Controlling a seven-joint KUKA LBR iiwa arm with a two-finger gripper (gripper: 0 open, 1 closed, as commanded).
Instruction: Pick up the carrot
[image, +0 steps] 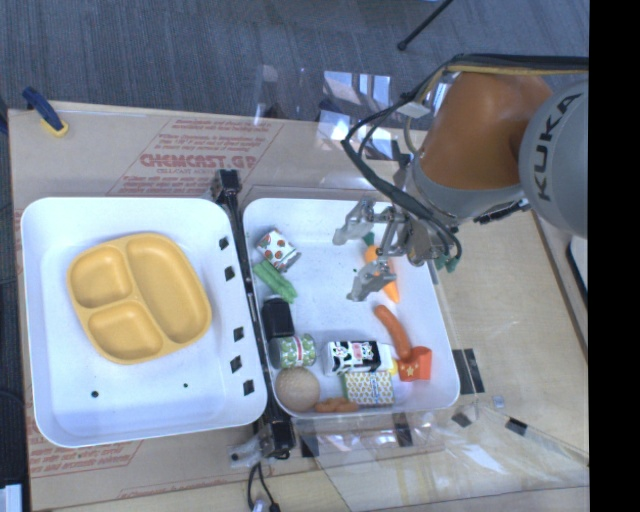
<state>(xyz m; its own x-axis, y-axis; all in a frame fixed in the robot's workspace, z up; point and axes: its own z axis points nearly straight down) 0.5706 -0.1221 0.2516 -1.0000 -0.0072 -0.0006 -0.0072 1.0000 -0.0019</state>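
I see the gripper low over the upper middle of the right bin, its metal fingers spread apart; one reaches toward the bin's upper part and the other points down toward its floor. Between them sits the carrot, a small orange piece with a green tip near the upper finger. It lies in the gap between the fingers, but I can't tell whether either finger touches it, so I won't call it held.

Below the carrot in the same bin I see a longer orange-red sausage running down toward a red block. Along the bin's lower edge sit a black-and-white milk carton, a checked box, a tan ball and a green-patterned can. A black object lies against the left wall, with a green pepper above it and a small white can with red spots higher still.

The left bin holds a yellow divided plate. Both bins rest on the table, where a cardboard sheet with red print lies under them.
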